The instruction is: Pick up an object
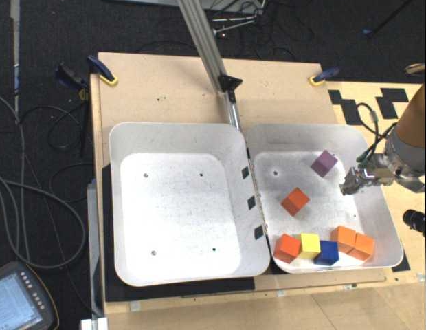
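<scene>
Blocks in the right bin, arm at its right edge.
Along the right bin's (378, 212) near rim sit orange blocks (288, 247), a yellow block (310, 243) and a blue block (328, 252); farther back, another orange block (295, 201), then a purple block (324, 163). The jaws (352, 184) hover at the right wall; I cannot tell whether they are apart. No writing is legible.

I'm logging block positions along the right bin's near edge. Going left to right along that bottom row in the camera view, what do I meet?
Orange-red block → yellow block → blue block → two orange blocks pressed together at the right end.
</scene>
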Robot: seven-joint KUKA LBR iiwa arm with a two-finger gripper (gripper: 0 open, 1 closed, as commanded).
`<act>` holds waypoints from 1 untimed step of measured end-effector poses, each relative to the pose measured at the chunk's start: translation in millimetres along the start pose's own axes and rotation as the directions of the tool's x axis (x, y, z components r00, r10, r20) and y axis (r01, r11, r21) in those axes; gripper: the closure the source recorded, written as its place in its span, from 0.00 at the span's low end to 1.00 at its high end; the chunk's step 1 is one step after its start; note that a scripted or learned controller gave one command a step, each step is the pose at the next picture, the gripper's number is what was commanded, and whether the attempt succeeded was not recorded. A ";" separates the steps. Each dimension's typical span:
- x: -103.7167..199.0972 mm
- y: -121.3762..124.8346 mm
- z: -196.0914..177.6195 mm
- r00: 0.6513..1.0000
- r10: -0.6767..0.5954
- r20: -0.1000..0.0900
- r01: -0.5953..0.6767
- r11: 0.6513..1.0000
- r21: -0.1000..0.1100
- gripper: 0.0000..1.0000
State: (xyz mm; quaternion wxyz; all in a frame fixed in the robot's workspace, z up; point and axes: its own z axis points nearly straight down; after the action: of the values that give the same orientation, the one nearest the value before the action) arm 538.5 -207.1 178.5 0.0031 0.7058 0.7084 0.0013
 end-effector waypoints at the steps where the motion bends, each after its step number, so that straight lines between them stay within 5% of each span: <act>1: -3.1 3.7 -63.9 1.000 0.000 0.001 0.000 1.000 -0.002 1.00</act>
State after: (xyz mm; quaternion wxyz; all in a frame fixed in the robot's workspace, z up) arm 541.9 -210.0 242.4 0.0042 0.7059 0.7083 0.0016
